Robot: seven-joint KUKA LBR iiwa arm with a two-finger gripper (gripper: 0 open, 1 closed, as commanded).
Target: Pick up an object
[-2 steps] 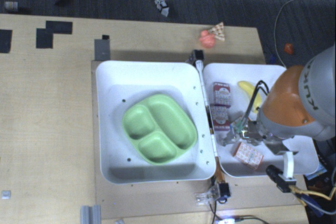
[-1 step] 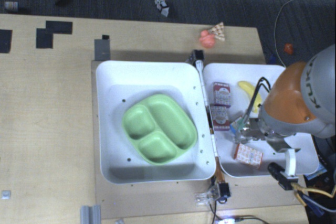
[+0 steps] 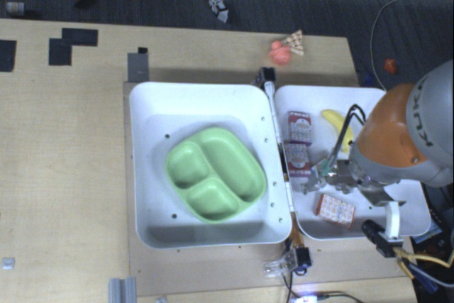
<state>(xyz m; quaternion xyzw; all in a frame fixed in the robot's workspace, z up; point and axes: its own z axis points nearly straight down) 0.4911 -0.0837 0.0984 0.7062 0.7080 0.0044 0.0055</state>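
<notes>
A grey KUKA arm (image 3: 418, 131) with an orange band reaches in from the right over the right-hand white bin (image 3: 369, 232), its gripper (image 3: 323, 177) low above the bin floor near the middle. Whether the gripper is wide, narrow or holding anything cannot be told from this angle; no object is seen in it.

Just below the gripper lies a small flat packet (image 3: 335, 209), orange-red with a pale checked pattern, roughly rectangular and lying flat on the bin floor. Its long axis runs from upper left to lower right, slightly tilted against the bin's edges. To the left of the gripper, along the bin's left wall, two red-and-white packets (image 3: 299, 143) lie end to end, their long axes running nearly straight up and down the view. A yellow banana (image 3: 335, 122) lies near the bin's far side, curving from upper left toward lower right, partly hidden by the arm and a black cable.

The left-hand white bin (image 3: 145, 174) holds a light green divided tray (image 3: 215, 172) with three compartments, set at a slant in the middle of the bin.

On the wooden bench (image 3: 64, 174) beyond the bins sits a pink ball (image 3: 279, 52) beside a small striped object (image 3: 295, 43).
</notes>
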